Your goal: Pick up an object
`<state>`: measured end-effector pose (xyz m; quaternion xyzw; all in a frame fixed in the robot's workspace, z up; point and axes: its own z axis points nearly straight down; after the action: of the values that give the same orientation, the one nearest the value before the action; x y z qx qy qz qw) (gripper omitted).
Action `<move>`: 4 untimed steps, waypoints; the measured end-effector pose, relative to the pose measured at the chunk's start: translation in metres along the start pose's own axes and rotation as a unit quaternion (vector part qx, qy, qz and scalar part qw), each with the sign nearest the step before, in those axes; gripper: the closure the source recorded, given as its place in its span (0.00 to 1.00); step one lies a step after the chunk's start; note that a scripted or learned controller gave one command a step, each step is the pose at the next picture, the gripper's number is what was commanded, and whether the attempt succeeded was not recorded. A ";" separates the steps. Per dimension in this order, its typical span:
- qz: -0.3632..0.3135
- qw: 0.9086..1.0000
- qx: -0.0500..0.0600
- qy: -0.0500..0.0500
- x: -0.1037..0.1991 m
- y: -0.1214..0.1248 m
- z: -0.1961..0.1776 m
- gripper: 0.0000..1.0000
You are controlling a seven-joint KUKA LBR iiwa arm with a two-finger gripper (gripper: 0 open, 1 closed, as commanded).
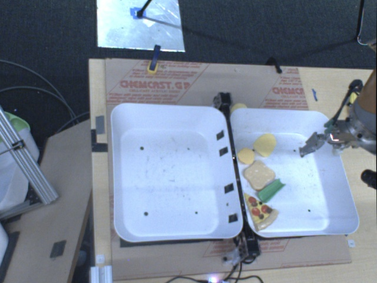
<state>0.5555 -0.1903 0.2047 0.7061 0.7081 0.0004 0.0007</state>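
Fingers (307, 148) hover right of the yellow disc (265, 144), apart from it.

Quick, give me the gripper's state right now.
Gripper: over the right bin, away from the toy food; whether it is open or shut cannot be told, and nothing shows in its grasp.

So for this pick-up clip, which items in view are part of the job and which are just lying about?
Part of the job:
- gripper, over the right bin
- two yellow pieces
- tan bread slice
- green piece
- pizza slice

Lying about:
- left bin
- cardboard sheet
- foil-like square on the floor
- cables
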 end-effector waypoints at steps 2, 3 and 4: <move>-0.002 1.000 -0.002 0.001 0.105 0.108 0.122 0.00; -0.004 1.000 -0.006 0.001 0.169 0.117 0.012 0.00; -0.003 1.000 -0.005 0.001 0.208 0.115 -0.075 0.00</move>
<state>0.6703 0.0178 0.2800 0.7038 0.7104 0.0051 0.0036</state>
